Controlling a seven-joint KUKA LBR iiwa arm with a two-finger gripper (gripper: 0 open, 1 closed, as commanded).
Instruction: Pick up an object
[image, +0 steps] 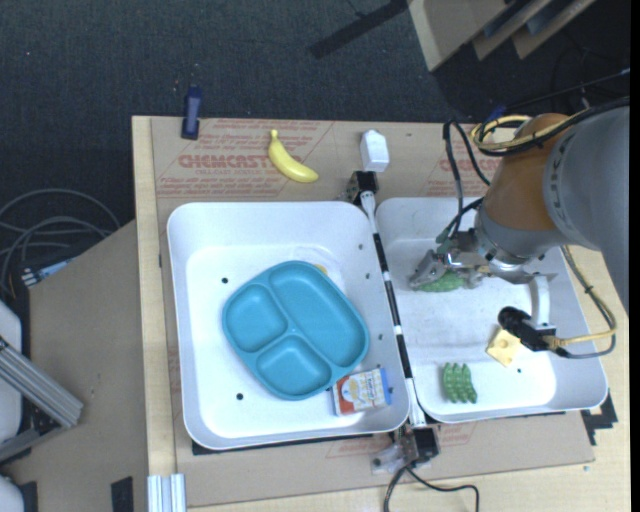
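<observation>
My gripper (432, 270) is low in the right bin (560, 395), near its upper left part, right over a flat green object (443, 284) that lies on the bin floor. The green object shows just below and beside the gripper's tip, partly covered by it. A green bunch of grapes (458, 383) lies near the bin's front wall. A yellow wedge (504, 349) sits to the right of the grapes.
The left bin (200, 300) holds a blue divided plate (293, 328) and a small red and white carton (361, 391) at its front right corner. A banana (290, 160), a white block (375, 149) and a blue item (192, 111) lie on the bench behind the bins.
</observation>
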